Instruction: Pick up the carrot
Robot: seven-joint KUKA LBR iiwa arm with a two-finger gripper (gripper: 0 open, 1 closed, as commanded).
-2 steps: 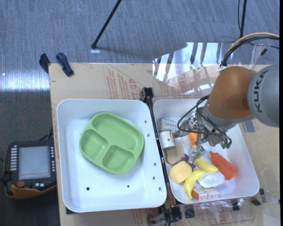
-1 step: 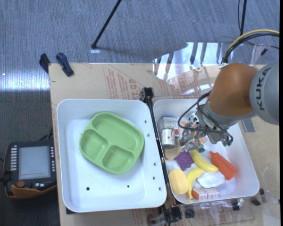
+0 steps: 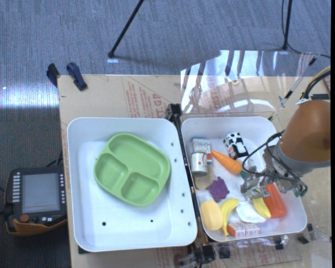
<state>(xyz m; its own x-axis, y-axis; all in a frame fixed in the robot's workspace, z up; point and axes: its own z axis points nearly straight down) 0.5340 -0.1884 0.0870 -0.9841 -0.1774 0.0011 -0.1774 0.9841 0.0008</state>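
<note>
The carrot (image 3: 226, 162) is orange with a green tip and lies slanted in the middle of the right bin (image 3: 247, 123). My gripper (image 3: 255, 187) hangs low over the right part of that bin, to the lower right of the carrot and apart from it. The arm's orange band rises above it at the right edge. The gripper sits just above a red piece (image 3: 276, 201) and a white piece (image 3: 249, 211).
The right bin also holds a small can (image 3: 199, 159), a black-and-white toy (image 3: 235, 144), a purple piece (image 3: 218, 188), a yellow lemon (image 3: 211, 215), a banana (image 3: 229, 206) and a small box (image 3: 243, 230). A green divided plate (image 3: 132, 169) lies in the left bin (image 3: 89, 228).
</note>
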